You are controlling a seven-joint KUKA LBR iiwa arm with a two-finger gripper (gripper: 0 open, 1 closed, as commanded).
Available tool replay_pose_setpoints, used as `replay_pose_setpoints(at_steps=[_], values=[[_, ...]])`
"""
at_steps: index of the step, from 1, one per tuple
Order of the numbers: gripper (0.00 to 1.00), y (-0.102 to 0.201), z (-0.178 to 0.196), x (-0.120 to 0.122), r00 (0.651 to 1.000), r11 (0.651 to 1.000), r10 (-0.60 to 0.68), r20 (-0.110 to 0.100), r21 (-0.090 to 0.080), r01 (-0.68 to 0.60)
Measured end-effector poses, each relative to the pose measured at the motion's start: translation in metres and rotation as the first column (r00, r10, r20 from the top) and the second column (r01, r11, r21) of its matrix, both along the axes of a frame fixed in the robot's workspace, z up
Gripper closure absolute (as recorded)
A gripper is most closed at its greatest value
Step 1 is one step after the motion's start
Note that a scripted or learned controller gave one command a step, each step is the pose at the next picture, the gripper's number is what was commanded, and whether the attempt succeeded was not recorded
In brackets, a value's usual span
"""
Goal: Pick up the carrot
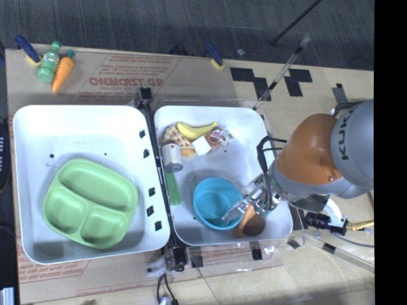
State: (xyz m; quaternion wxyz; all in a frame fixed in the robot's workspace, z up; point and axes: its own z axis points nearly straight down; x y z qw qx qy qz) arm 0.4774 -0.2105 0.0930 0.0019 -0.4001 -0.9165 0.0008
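Note:
An orange carrot (62, 72) with a green top lies on the cardboard beyond the left bin's far left corner, beside a green toy bottle (48, 65). My gripper (252, 207) is down in the right bin (254, 122), near its front right corner, just right of a blue bowl (214, 201). Directly under the gripper lies an orange and dark brown item (249, 225); I cannot tell whether it is a second carrot. The gripper's metal parts overlap its top and the bowl's rim.
The right bin also holds a banana (196, 130), a snack packet (216, 138), a tin can (172, 157) and a green stick (173, 188) along its left wall. A green divided plate (89, 202) lies in the left bin (38, 126).

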Motion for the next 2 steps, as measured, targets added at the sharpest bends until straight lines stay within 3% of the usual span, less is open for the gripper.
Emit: replay_pose_setpoints(at_steps=[1,2], values=[[1.0,0.002,0.014,0.005,1.0,1.0,0.007,0.008,0.001,-0.007],[1.0,0.03,0.03,0.001,0.981,0.981,-0.196,0.006,-0.002,0.196]])
